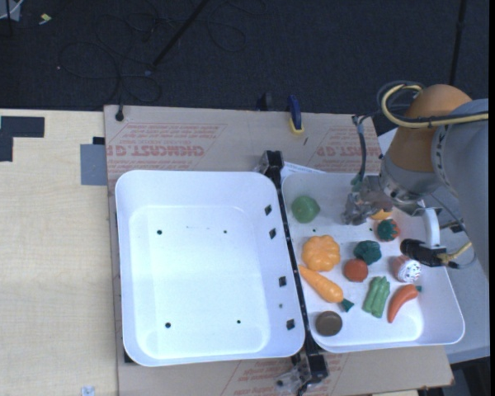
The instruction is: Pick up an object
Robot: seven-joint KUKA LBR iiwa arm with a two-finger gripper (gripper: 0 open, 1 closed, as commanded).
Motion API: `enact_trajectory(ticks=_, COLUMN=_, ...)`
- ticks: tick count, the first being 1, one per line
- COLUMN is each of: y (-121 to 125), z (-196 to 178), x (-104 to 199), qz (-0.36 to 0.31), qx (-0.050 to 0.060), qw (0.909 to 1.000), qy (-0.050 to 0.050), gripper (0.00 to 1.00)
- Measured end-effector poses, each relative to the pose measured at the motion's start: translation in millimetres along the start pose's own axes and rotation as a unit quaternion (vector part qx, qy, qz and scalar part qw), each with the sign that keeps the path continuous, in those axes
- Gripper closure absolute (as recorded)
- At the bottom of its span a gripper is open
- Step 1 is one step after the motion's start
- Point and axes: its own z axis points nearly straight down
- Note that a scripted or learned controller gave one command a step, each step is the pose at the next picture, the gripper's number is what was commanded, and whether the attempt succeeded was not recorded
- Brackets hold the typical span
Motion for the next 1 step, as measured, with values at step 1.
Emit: enact_trajectory(ticks=1, y=-15.4, z=0.6, x=0.0, qz=0.003, qx=0.002, qw=1.0, qy=0.0, gripper=1.0)
